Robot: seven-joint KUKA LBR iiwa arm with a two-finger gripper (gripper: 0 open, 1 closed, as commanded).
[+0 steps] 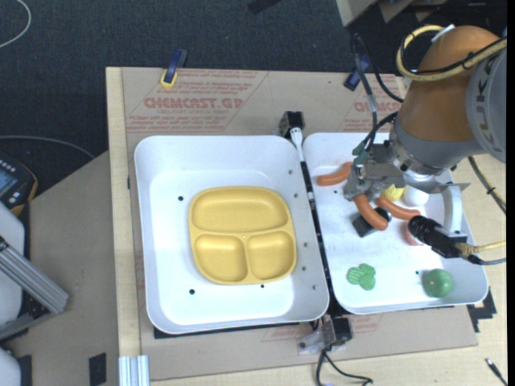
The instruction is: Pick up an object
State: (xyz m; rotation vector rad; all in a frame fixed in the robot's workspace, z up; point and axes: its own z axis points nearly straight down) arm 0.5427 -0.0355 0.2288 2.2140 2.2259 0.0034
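My gripper [366,207] hangs low over the upper middle of the right bin [402,300], under the grey wrist and orange band. A short orange sausage-shaped piece [368,209] lies right at the gripper's tip, touching or just beneath it; I cannot tell whether it is gripped. A second orange piece [331,175] lies to the upper left of the gripper. A third [398,210] lies to its right beside a small yellow piece [394,193]. A green leafy toy [362,277] and a green ball [438,283] lie near the bin's front edge.
The left bin [161,215] holds a yellow divided plate [241,233] in its middle. A black cable fitting [430,236] sticks out from the wrist over the right bin. The rim between the two bins [312,215] runs just left of the gripper.
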